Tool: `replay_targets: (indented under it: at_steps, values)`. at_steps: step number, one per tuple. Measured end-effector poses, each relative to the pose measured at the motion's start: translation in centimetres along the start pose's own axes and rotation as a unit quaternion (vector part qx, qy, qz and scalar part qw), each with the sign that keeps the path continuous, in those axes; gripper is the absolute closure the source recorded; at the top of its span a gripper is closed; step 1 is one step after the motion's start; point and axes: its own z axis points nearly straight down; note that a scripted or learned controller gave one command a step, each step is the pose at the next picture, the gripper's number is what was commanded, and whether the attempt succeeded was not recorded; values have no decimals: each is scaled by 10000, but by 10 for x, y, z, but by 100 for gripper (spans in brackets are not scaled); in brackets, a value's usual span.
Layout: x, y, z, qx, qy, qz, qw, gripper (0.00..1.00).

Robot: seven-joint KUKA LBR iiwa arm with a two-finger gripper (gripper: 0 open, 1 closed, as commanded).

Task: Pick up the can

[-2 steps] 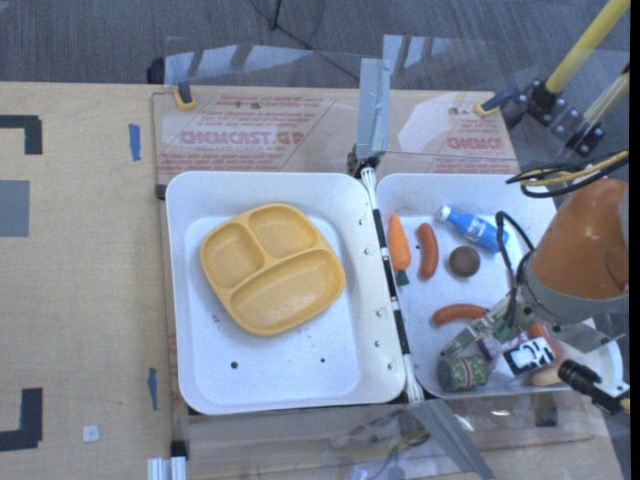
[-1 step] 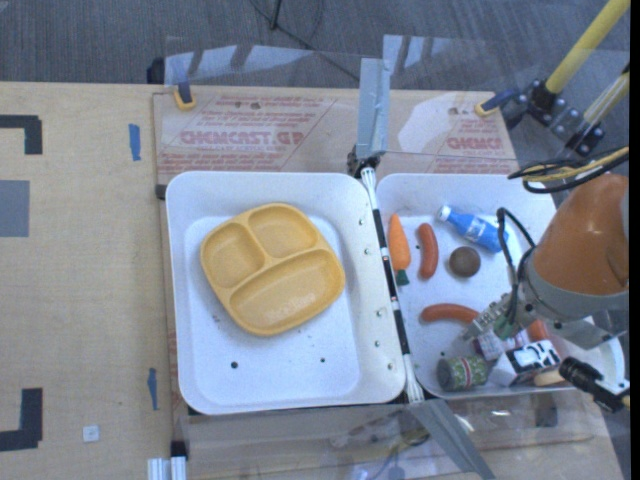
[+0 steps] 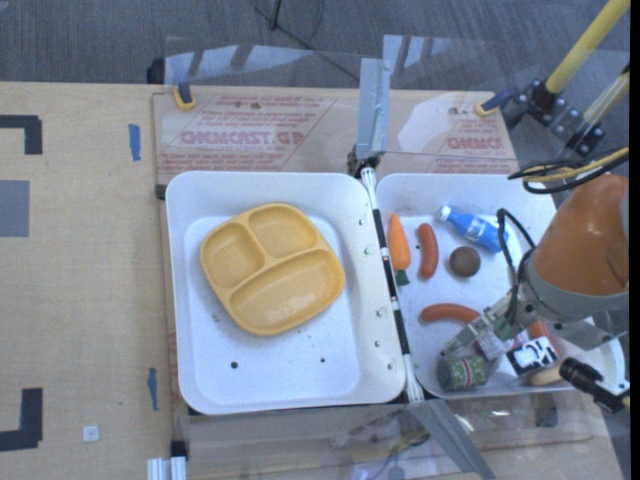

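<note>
Overhead slanted view of two white bins. Left bin: a yellow divided plate lies near its centre. Right bin: a carrot, two sausages, a brown ball and a blue bottle lie in the far half. The can, green-labelled and on its side, rests at the near edge. The gripper sits just beside and above the can; whether its jaws are open or closed cannot be told, nor whether it grips the can.
</note>
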Motion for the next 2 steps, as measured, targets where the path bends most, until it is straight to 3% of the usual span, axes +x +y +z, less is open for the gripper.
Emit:
replay_targets:
  at_steps: [1, 2]
  values:
    - [0, 1, -7, -1, 7, 12, 10000, 100]
    - [0, 0, -6, 3, 10, 12, 10000, 0]
